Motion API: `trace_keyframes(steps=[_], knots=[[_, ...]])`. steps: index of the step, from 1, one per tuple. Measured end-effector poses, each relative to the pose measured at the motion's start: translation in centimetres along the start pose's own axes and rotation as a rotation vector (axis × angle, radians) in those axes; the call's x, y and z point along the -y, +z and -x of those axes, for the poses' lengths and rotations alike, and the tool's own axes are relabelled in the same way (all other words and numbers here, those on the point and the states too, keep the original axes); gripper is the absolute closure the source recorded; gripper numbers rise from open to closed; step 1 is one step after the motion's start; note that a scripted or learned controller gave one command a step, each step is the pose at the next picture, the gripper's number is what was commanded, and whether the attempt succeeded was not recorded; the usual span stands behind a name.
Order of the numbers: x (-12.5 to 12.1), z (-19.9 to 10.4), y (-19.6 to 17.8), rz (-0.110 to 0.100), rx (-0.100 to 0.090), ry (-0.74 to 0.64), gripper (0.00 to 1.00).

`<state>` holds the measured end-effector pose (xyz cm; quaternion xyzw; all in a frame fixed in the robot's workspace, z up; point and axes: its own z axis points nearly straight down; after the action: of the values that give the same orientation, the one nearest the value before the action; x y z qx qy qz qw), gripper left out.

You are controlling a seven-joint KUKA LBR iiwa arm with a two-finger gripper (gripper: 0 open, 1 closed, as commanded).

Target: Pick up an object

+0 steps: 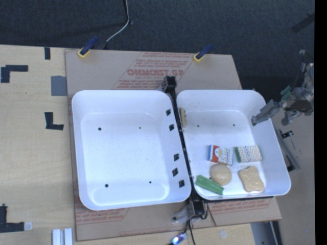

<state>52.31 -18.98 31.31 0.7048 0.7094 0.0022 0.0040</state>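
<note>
The right bin (265, 137) holds several small objects in its near half. A small red, white and blue box (220, 154) lies beside a green-and-white patterned block (249, 153). In front of them are a round tan lump (220, 174), a tan bread-like piece (251, 179) and a green bar (209, 185). A small tan item (183, 117) rests against the divider side of the bin. My gripper (269, 113) hangs over the right bin's far right rim, well above and apart from the objects, with nothing seen in it.
The left bin (82, 137) sits alongside, joined to the right one by a black clip strip (176, 137). Both rest on a brown cardboard sheet (148, 70) held by two clamps. A black cable (122, 14) runs off at the back.
</note>
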Motion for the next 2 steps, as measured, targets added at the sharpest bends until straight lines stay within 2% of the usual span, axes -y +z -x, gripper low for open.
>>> trace_keyframes(steps=[1, 2], knots=[[-6.3, 0.7, 8.9, -0.014, -0.003, 0.003, 0.0], [-4.6, -2.8, 20.6, -0.023, -0.007, 0.004, 0.0]])
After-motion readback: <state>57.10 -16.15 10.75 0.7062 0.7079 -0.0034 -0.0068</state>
